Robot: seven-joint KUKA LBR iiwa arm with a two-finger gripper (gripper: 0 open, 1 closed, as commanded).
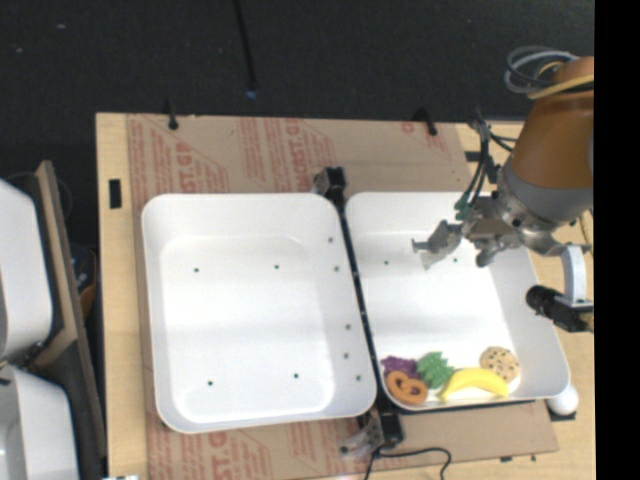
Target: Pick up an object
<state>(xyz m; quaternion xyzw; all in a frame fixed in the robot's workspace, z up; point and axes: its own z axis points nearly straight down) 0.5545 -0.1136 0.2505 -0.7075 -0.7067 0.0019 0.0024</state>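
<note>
The tool (455, 248) hangs over the right bin (400, 298) toward its 1 o'clock area, fingers spread apart with nothing between them. At the bin's 6 o'clock edge lie a banana (473, 383), long axis running 9 to 3, a cookie (500, 363), a green leafy piece (434, 367), purple grapes (399, 365) and an orange pretzel (407, 389).

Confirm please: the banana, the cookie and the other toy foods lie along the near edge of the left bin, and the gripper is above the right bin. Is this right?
Not quite. The camera view shows the banana, the cookie and the other toy foods along the near edge of the right bin, not the left bin. The gripper is indeed above the right bin.
</note>
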